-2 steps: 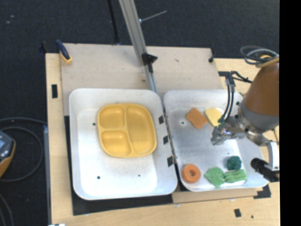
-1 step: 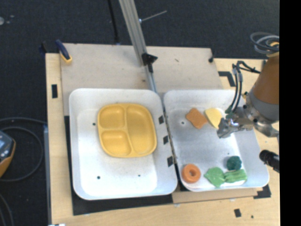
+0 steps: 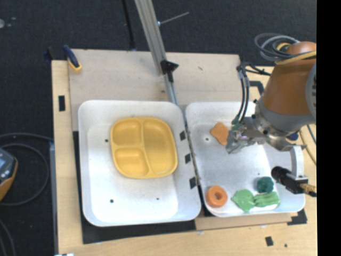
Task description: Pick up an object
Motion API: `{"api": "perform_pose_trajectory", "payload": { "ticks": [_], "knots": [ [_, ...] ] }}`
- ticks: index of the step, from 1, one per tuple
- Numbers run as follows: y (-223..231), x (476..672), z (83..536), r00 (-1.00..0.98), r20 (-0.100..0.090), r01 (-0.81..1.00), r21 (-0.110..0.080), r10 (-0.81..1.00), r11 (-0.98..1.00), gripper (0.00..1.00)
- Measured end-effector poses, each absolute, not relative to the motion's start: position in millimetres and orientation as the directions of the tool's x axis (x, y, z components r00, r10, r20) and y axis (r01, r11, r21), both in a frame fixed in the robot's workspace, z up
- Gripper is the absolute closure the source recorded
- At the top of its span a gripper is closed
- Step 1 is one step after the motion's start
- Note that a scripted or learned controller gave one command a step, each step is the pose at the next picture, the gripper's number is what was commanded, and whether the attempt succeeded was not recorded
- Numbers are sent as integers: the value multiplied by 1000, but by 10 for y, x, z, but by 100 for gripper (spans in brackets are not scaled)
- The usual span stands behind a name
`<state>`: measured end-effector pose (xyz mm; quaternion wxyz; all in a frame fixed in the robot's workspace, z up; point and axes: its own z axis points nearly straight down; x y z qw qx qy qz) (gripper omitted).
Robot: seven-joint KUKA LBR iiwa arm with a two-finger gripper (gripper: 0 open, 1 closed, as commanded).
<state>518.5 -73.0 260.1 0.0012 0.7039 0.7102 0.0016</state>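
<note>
Bench [image 3: 106, 71]: I see it across the frame's centre, bearing both bins side by side.
Left bin [image 3: 90, 196]: centre-left of frame.
Divided plate [image 3: 144, 146]: in the left bin, toward its upper middle.
Right bin [image 3: 205, 116]: just right of the left bin, edges nearly touching.
Wedge piece [image 3: 219, 132]: upper left part of the right bin, just left of the gripper [image 3: 234, 143].
Ring [image 3: 216, 196]: lower left corner of the right bin.
Leafy piece [image 3: 254, 200]: lower edge of the right bin, right of the ring.
Round lump [image 3: 264, 184]: just above the leafy piece.
Arm [image 3: 287, 95]: I see it entering from the right, over the right bin.
Pole [image 3: 152, 31]: slants from top centre down to the gap between the bins.
</note>
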Motion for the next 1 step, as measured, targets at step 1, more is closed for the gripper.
{"api": "perform_pose_trajectory", "payload": {
  "ticks": [1],
  "knots": [
    [-250,5387,2501,-6,-1,1000,2,1000,6,100]
  ]
}}
